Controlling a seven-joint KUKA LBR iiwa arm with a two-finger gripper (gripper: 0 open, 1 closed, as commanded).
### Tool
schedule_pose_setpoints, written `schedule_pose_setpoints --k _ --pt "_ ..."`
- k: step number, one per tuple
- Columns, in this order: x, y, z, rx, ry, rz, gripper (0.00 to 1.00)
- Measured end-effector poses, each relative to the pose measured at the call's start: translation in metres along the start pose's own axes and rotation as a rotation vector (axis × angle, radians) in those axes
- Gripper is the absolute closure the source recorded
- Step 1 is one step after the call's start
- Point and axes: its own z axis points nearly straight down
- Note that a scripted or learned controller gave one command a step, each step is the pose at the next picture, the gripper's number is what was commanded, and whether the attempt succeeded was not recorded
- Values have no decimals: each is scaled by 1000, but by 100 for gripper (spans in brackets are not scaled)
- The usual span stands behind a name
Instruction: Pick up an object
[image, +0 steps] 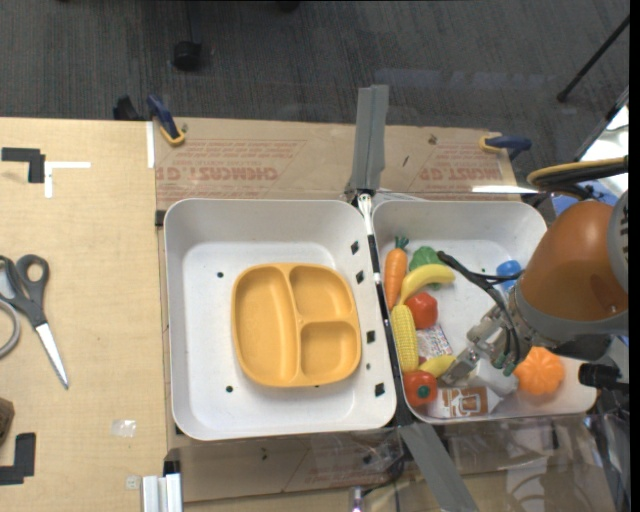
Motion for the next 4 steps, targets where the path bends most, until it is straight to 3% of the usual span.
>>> schedule_pose_setpoints --k 1,2,3,4 --pt "-89 -21 -146 8 8 -4 0" --pt "-64 -75 -31 9 10 196 0" --pt "-54 -59 -6 2 -5 168 0" --pt "-23 -21 -6 -4 -12 207 0"
